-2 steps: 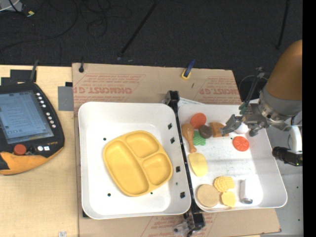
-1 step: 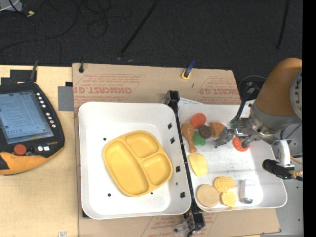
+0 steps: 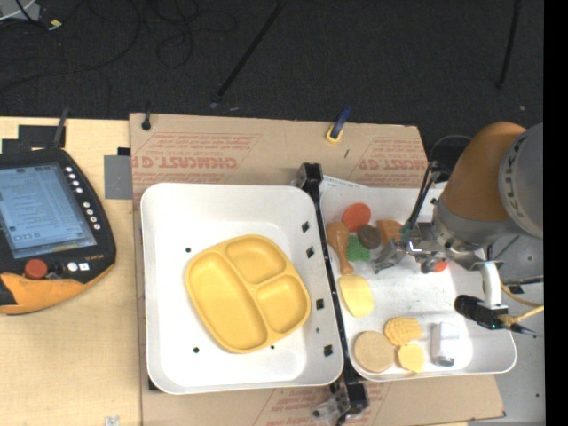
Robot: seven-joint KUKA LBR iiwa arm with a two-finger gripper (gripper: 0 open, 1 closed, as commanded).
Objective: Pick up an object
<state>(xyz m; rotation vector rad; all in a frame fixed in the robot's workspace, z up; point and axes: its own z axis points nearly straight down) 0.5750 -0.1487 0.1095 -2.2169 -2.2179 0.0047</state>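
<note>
The right bin (image 3: 479, 362) holds several toy foods. A red tomato (image 3: 357, 215) lies at its back, with a green piece (image 3: 359, 246) and a brown-orange piece (image 3: 337, 236) just in front of it. Another orange piece (image 3: 391, 230) lies close behind the gripper. Nearer the front are a pale yellow piece (image 3: 357, 295), a yellow waffle (image 3: 402, 330), a tan cookie (image 3: 373, 352), a yellow disc (image 3: 411, 358) and a grey-white piece (image 3: 441, 344). My gripper (image 3: 388, 256) is low in this bin, right beside the green piece. Nothing shows in its grasp.
The left bin (image 3: 169, 211) carries a yellow divided plate (image 3: 247, 291). A tablet-like pendant (image 3: 49, 224) rests on the bench at far left. The arm's orange band (image 3: 484, 180) and grey body cover the right bin's right side. A small red item (image 3: 436, 266) peeks out by the wrist.
</note>
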